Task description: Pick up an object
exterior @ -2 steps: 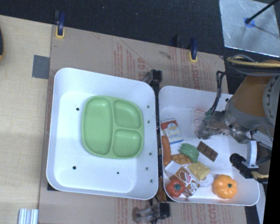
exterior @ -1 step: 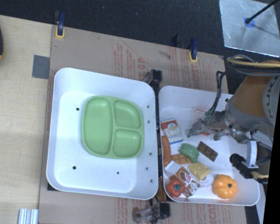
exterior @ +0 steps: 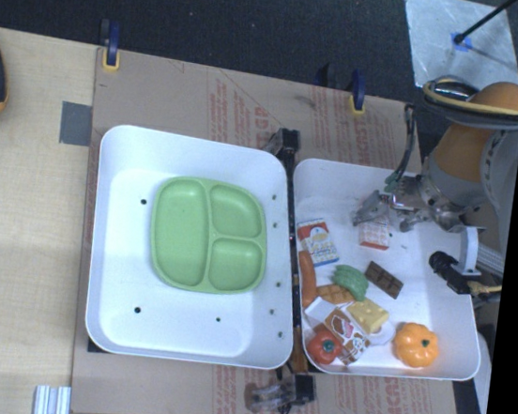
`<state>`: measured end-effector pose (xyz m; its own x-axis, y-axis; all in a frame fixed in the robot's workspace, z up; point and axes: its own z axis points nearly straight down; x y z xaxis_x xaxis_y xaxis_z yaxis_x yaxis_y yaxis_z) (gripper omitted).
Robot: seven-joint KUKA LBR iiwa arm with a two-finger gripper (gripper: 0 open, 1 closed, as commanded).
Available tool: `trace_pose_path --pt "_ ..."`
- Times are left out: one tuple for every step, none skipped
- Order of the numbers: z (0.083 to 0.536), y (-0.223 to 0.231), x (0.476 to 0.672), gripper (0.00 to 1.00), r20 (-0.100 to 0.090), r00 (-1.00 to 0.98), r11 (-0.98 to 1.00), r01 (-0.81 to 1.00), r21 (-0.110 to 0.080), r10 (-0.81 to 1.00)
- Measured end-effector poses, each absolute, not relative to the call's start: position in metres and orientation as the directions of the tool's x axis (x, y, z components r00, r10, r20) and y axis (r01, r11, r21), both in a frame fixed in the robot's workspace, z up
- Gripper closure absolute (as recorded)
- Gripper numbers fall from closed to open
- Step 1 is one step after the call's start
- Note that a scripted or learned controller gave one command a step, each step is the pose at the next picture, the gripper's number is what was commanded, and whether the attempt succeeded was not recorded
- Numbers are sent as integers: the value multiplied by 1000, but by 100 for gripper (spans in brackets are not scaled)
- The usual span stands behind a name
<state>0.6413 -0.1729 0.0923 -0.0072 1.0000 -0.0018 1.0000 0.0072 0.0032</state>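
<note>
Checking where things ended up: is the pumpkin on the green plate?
No, the pumpkin lies in the right bin, while the green plate sits in the left bin.

green plate (exterior: pixel 208 234), white bins (exterior: pixel 111 324), orange pumpkin (exterior: pixel 416 345)

We look down on a robotics lab, a wooden desk (exterior: pixel 17 245) under clamped cardboard sheeting (exterior: pixel 206 109), blue clamps (exterior: pixel 111 45) at its far edge, two white bins (exterior: pixel 114 230) set side by side, toy food heaped in one, an industrial arm (exterior: pixel 472 135) reaching in, loose cables (exterior: pixel 275 412) in front.
</note>
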Motion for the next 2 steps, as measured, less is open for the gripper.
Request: trace_pose_path --pt "102 -160 600 0 0 -2 2 1000 -6 1000" --pt "94 -163 659 0 -1 -6 6 1000 3 1000"
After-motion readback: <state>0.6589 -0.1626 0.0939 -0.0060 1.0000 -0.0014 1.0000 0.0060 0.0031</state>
